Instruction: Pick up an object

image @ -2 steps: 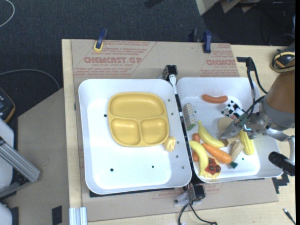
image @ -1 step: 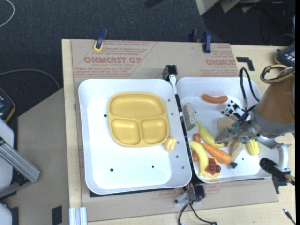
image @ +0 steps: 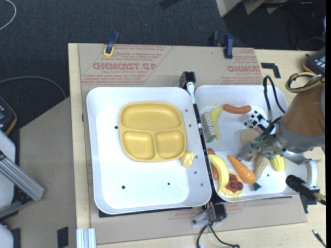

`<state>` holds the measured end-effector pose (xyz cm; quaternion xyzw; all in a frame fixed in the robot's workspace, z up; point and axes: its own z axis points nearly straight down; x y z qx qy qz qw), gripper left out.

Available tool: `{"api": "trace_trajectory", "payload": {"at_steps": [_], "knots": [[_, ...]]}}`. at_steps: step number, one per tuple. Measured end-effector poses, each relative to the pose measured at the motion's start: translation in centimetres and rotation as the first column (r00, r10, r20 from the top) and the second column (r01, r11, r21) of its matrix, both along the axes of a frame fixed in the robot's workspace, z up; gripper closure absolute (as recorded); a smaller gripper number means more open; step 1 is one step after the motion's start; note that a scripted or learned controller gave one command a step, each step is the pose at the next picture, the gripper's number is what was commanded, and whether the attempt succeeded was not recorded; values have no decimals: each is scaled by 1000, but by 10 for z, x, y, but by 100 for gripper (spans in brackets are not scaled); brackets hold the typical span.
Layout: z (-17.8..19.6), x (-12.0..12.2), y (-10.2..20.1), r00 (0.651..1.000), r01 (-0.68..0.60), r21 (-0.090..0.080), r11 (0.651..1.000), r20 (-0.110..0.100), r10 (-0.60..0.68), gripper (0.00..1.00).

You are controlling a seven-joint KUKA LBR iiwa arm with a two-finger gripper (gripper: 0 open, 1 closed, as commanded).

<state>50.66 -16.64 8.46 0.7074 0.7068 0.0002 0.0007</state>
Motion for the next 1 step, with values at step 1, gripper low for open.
{"api": "trace_trajectory", "payload": {"at_steps": [1], "knots": [[10,0,0,1000,1,-1,1000,3,-1,100]]}}
